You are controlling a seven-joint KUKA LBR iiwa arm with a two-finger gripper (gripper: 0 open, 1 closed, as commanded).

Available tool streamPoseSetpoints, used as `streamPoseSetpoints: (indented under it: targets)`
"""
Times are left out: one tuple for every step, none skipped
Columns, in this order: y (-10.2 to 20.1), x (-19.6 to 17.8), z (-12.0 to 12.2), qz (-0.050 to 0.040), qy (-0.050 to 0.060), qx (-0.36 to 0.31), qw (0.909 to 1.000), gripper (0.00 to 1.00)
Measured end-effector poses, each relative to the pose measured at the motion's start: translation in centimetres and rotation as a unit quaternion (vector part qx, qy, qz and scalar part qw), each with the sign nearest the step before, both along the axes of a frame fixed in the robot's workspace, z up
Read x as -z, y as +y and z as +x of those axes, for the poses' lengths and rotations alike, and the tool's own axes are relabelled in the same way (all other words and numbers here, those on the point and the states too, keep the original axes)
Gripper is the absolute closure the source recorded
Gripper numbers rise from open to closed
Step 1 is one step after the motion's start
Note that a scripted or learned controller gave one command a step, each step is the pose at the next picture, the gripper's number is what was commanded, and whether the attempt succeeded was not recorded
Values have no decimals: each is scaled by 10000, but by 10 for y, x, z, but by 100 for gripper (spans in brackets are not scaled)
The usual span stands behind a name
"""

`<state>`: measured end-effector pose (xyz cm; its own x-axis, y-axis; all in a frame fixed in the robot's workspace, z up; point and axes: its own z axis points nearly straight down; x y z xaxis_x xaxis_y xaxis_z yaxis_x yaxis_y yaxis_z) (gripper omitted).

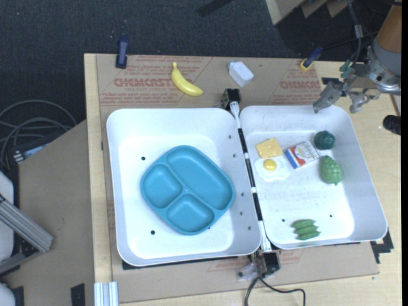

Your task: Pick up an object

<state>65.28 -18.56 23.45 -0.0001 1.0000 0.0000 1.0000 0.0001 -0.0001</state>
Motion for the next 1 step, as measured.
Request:
streamPoseSetpoints:
  targets:
    - [-30, 152, 10, 79, 47, -22, 10000, 0]
